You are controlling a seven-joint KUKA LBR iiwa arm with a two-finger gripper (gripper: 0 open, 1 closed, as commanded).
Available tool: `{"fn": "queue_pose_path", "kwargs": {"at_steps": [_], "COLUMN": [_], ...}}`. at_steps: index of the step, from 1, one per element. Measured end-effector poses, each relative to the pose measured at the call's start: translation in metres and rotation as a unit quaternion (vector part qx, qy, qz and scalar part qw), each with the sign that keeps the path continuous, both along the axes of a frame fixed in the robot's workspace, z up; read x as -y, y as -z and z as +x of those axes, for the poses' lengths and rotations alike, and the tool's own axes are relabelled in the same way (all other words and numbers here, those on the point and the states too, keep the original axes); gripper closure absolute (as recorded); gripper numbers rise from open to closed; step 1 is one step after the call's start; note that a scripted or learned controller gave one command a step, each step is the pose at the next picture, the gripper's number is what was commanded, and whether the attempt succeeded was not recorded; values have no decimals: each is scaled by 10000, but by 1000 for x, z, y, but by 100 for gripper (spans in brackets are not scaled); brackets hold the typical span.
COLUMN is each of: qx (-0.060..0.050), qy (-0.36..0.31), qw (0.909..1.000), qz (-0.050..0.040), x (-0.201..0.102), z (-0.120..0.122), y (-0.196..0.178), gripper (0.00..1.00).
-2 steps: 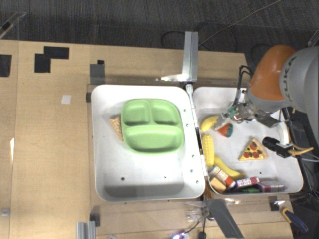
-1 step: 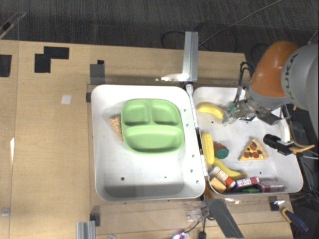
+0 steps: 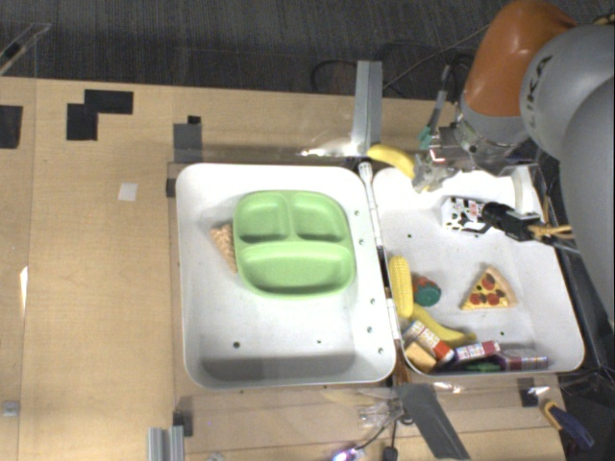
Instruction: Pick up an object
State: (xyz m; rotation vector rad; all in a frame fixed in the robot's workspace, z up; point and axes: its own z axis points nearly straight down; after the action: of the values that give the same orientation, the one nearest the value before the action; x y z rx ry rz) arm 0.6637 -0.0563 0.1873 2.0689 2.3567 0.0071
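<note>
Where the right bin meets its far left corner, a yellow banana lies against the rim. The claw hangs just beside it on the right, not holding anything that can be seen; whether it is open or closed cannot be told. Nearer the middle of this bin lies a small white card with dark and red marks. Along the left wall rests a corn cob, with a round green and red thing touching it and a toy pizza slice apart on the right. The near edge holds a second banana, a small box and a red and dark tube. The left bin on the bench carries a green divided plate, with a tan waffle-like piece tucked under its left side.
</note>
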Motion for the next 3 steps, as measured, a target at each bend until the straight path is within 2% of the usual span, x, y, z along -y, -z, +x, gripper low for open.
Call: {"fn": "queue_pose_path", "kwargs": {"at_steps": [1,2,3], "qx": [-12,-11,-21], "qy": [1765,1763,1471], "qw": [9843,9843,9891], "qz": [12,12,7], "x": [-31,-31,-28], "z": [6,6,-12], "y": [-10,-11,3], "gripper": [100,0,0]}}
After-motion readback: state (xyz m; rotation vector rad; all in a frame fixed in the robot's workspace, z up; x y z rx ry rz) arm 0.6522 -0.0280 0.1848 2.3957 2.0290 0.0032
